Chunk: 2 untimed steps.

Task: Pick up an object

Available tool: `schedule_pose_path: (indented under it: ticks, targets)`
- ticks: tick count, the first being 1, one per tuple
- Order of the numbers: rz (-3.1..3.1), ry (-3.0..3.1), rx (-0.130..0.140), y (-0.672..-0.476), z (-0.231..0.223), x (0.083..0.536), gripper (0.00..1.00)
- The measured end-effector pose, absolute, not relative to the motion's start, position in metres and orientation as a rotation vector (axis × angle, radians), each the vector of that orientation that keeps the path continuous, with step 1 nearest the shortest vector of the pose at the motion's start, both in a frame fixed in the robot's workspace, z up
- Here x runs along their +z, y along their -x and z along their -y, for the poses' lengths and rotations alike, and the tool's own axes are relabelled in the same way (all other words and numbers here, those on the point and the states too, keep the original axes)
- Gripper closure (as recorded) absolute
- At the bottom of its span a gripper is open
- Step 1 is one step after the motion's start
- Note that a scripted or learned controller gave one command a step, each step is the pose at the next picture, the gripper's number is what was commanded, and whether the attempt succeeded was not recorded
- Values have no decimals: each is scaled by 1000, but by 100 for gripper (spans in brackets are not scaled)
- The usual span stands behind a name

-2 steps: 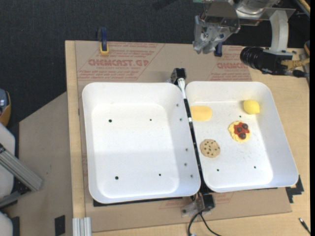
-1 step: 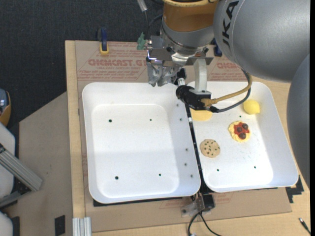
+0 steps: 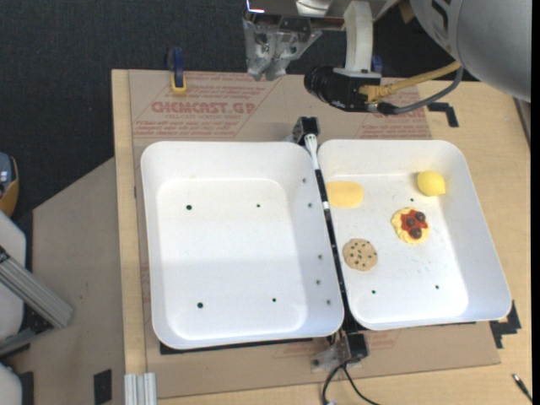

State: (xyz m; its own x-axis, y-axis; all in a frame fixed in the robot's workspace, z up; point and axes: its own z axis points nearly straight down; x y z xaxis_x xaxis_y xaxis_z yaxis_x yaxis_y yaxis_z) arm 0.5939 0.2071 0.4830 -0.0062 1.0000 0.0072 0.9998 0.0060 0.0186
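In the right bin [image 3: 472, 251] lie a pale yellow flat piece [image 3: 345, 194], a yellow lemon-like lump [image 3: 431, 183], a small tart with red and dark berries [image 3: 411, 224] and a chocolate-chip cookie [image 3: 360, 254]. My gripper [image 3: 272, 64] hangs high at the top of the view, above the bench's far edge and behind the left bin [image 3: 160, 226]. Nothing shows between its fingers. It is far from all the objects.
The two white bins sit side by side on a cardboard sheet [image 3: 211, 99], joined by a black clamp strip [image 3: 321, 201]. A blue-and-yellow clamp [image 3: 177, 70] stands at the far left of the sheet. Cables and a black fitting [image 3: 346, 87] lie behind the right bin.
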Motion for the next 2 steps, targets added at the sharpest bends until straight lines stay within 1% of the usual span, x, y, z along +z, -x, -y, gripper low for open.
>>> schedule_pose_path:
  ticks: [1, 2]
  targets:
    - [-2228, -2223, -16, -623, -225, 346, 100]
    - [-2213, -2232, -9, -609, -132, 344, 100]
